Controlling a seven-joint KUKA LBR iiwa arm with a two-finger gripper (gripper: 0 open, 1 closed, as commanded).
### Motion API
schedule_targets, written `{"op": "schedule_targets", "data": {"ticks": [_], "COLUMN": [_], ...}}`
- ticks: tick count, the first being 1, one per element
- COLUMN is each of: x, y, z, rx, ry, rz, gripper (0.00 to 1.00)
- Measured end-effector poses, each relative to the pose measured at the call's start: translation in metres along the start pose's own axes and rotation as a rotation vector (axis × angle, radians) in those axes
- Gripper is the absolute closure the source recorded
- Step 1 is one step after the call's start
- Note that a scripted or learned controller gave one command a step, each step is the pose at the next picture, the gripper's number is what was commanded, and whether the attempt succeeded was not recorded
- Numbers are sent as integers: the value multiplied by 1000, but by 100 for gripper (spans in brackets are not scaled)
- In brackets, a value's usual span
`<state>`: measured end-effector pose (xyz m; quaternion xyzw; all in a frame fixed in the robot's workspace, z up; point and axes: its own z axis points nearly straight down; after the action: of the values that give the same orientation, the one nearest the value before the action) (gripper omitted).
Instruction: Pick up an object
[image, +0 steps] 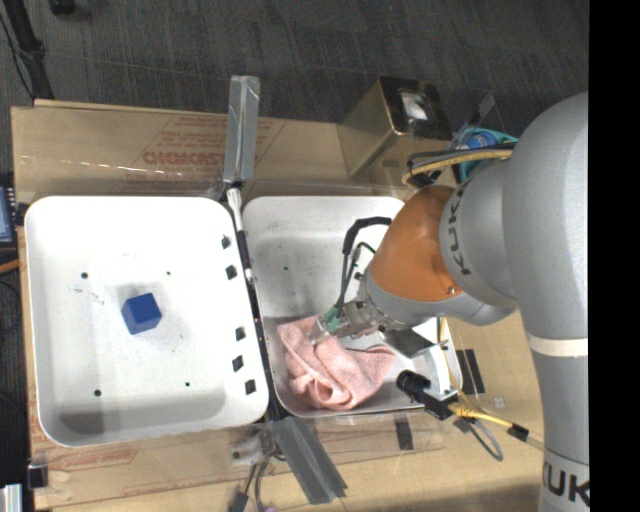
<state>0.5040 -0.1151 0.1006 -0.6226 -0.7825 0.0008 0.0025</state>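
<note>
Cardboard bench (90, 135), white bins (60, 300), dark carpet (300, 40) beyond

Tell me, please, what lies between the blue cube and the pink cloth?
In the camera view, bare floor of the left bin, then the two bins' adjoining walls, separate the blue cube from the pink cloth.

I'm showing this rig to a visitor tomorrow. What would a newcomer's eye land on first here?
Likely the big grey arm with its orange band, leaning in from the right over the right bin. Its gripper sits low at a crumpled pink cloth in that bin's near end. Next, the lone blue cube in the left bin.
</note>
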Motion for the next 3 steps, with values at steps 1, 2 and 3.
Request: {"op": "schedule_targets", "data": {"ticks": [1, 2, 3], "x": [-25, 35, 35], "y": [21, 60, 60], "z": [-154, -112, -113], "rx": [-4, 3, 2], "ry": [-3, 0, 0], "rz": [47, 256, 256], "gripper": [100, 100, 0]}}
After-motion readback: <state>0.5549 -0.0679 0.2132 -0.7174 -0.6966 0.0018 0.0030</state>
